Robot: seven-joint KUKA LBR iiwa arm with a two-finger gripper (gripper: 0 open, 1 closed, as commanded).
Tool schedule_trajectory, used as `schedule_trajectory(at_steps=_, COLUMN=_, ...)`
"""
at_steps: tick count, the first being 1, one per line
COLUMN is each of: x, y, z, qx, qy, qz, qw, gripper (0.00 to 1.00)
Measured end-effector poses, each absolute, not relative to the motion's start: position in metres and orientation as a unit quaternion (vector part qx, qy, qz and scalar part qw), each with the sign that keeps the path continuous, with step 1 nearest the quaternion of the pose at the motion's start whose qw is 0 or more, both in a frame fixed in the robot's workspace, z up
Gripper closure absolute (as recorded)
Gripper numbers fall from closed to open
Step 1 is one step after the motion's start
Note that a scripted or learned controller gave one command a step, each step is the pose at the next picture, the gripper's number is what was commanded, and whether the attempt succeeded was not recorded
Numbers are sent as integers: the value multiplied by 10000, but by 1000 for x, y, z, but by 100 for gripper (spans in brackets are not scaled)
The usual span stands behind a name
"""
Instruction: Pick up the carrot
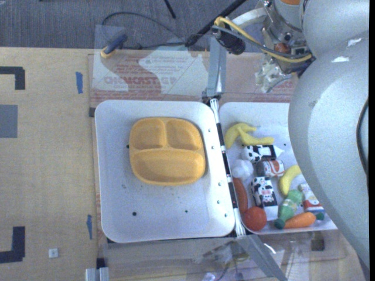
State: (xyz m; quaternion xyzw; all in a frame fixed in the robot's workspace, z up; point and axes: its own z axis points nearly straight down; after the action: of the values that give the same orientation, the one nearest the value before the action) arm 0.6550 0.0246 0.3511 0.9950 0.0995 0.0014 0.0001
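The carrot (pixel 301 220) is orange and lies near the front edge of the right bin (pixel 227 108), pointing right, beside a green bottle-shaped toy (pixel 290 203). My gripper (pixel 268 76) hangs over the far rim of the right bin, well behind the carrot and to its left in the view. Nothing shows in the gripper. The grey arm covers the right part of the bin.
Around the carrot lie a red tomato (pixel 255 218), a red sausage (pixel 240 193), two bananas (pixel 246 134) (pixel 289 179), two cow-patterned cartons (pixel 261 153) (pixel 263 191) and a can (pixel 272 168). The left bin (pixel 111 174) holds a yellow divided plate (pixel 167 151).
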Motion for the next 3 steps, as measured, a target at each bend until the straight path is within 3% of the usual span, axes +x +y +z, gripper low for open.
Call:
schedule_trajectory(at_steps=1, x=660, y=6, z=349, qx=9949, qy=1004, qz=15, qw=0, gripper=100)
schedule_trajectory(at_steps=2, x=660, y=12, z=312, qx=9951, qy=990, qz=-16, qw=-7, gripper=100)
schedule_trajectory(at_steps=3, x=640, y=-81, z=306, qx=9777, qy=2102, qz=-35, qw=-17, gripper=100)
